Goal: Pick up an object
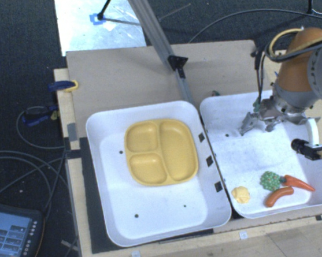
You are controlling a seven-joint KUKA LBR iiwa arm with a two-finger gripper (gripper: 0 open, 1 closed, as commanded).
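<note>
Dark carpet all round, cables trailing, and a tan wooden desk carrying two shallow white bins side by side. Over the right-hand white bin, the metal pincer, hanging off the grey arm with its orange band. Fingers: hard to read from this slant, cannot tell whether apart or together. Nothing seen between them.

Targets, all well below the pincer at the bin's near end: a small pale-yellow lumpy toy, down and slightly left; a green knobbly broccoli-like piece almost straight down; an orange carrot-shaped toy and a reddish-orange sausage-shaped toy just beside it, down and right. Green piece, carrot and sausage touching or nearly so.

Risks from here, as a judgement: crowded cluster, so a descent could nudge neighbours aside or close on two at once; rounded shapes likely to squirt out; proximity to the bin wall could block a finger.

Far left of the pincer, the left-hand white bin, holding a yellow plastic three-compartment plate, compartments bare.
</note>
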